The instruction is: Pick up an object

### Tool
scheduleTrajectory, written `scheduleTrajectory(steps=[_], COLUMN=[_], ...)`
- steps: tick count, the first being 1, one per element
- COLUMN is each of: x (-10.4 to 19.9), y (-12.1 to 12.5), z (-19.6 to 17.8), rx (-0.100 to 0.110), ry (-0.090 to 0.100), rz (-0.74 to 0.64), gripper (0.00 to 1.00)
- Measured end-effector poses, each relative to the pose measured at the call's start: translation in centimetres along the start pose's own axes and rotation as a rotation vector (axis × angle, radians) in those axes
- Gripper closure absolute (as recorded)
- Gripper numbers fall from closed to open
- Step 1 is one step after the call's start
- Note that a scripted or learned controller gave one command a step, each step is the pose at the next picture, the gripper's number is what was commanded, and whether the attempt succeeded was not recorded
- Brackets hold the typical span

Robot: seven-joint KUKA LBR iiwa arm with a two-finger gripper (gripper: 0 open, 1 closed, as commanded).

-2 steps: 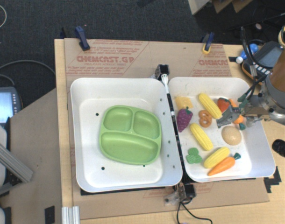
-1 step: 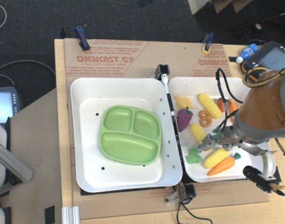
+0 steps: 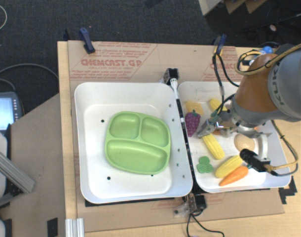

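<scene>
A: What takes up the most room?

B: The table (image 3: 140, 58), a brown board with red lettering, carrying two white bins. The left bin (image 3: 86, 132) holds a green divided plate (image 3: 137, 142) lying flat near its middle. The right bin (image 3: 269, 181) holds the toy food.

A: And the robot?

B: The grey arm (image 3: 281, 83) with its orange band comes in from the right and leans over the right bin. Its end effector (image 3: 212, 126) sits low among the toys, near the bin's left half.

A: Is it pinched on something?

B: I cannot tell; the fingers are too blurred and crowded by the toys to read their gap, and nothing shows clearly between them.

A: What lies around it?

B: A yellow corn cob (image 3: 213, 146) just below it, purple grapes (image 3: 192, 122) just to its left against the bin wall, and a yellow piece (image 3: 193, 107) above the grapes. Nearer the front edge lie a banana (image 3: 228, 166) and an orange carrot (image 3: 234, 176), touching side by side, with a small green piece (image 3: 205, 165) to their left.
</scene>
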State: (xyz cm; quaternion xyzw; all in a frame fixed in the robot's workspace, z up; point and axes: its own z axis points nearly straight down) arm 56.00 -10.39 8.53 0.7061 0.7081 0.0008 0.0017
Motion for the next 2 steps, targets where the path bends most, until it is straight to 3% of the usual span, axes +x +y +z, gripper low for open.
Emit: scheduleTrajectory(steps=[1, 2], x=[-0.1, 10.5], y=[-0.2, 2.8], z=[-1.3, -12.0], rx=[-0.001, -0.010], ry=[0.000, 0.005], rz=[0.004, -0.010], gripper=[1.00, 1.00])
